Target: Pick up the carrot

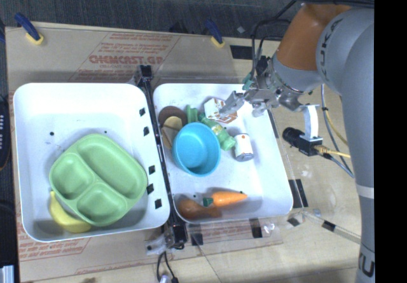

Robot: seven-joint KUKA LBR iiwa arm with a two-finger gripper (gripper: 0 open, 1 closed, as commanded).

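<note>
The carrot point(227, 198) lies at the lower edge of the right bin point(275, 170), touching a brown item point(194, 207), while the gripper point(245, 98), seemingly pinching a small packet point(222, 109) at the upper middle, risks carrying that instead, or dragging its neighbour.

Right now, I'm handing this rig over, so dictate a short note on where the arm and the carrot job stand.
Gripper: over the far right corner of the right white bin, beside a small printed packet; whether its fingers are open or shut cannot be told.
Orange toy carrot with green top: lying on its side along the right bin's near wall, next to a brown oblong piece, well apart from the gripper.
Done: nothing, carrot not picked.
Left: move to the carrot, grasp, lift.
</note>
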